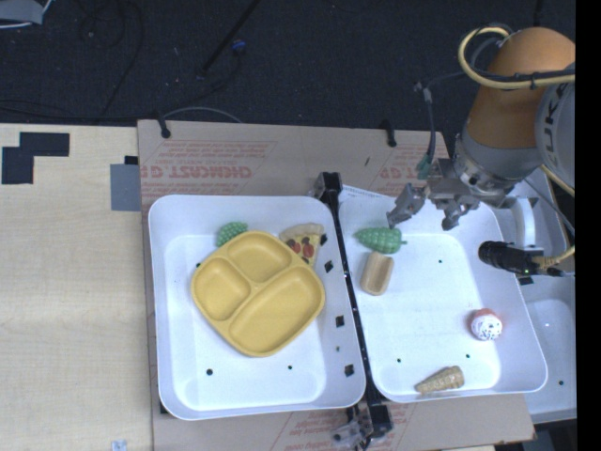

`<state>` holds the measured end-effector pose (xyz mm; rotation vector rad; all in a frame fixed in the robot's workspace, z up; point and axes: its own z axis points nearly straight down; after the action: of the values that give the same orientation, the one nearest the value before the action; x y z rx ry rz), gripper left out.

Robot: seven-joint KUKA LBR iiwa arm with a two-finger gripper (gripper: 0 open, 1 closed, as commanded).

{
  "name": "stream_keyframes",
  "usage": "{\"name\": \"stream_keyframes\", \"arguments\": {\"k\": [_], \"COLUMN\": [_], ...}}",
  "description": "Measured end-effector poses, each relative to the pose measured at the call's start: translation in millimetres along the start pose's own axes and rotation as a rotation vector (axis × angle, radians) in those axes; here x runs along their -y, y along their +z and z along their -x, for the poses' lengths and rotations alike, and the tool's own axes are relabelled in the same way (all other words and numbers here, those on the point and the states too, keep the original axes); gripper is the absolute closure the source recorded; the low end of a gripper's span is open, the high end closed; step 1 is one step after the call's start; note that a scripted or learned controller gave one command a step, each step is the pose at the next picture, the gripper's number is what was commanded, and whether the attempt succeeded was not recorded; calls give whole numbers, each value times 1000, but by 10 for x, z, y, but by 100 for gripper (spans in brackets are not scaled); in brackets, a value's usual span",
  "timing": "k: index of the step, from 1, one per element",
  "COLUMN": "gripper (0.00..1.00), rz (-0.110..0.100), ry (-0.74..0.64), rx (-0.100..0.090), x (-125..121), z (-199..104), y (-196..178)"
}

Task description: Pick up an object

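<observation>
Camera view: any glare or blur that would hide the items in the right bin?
Camera view: lighting is even, shadows soft; the right bin is bright white but not blown out; the green toy, tan block, ball and cone read clearly; the gripper looks slightly soft; the top background is dark.

Claw (427, 210) spread wide, empty

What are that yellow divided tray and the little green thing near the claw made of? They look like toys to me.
Yellow divided tray: probably moulded plastic; even colour, smooth rounded rims, a soft sheen. Green thing: likely plastic or rubbery toy food; its bumpy surface looks matte, but it is too small to tell. The gripper hangs just above it, fingers spread.
</observation>
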<state>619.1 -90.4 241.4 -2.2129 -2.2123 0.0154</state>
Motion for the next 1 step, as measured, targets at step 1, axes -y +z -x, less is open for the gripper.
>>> {"name": "stream_keyframes", "arguments": {"k": [1], "gripper": [0], "rz": [12], "ry": [-1], "rx": [1], "x": [-21], "z": [2], "y": [-73]}}
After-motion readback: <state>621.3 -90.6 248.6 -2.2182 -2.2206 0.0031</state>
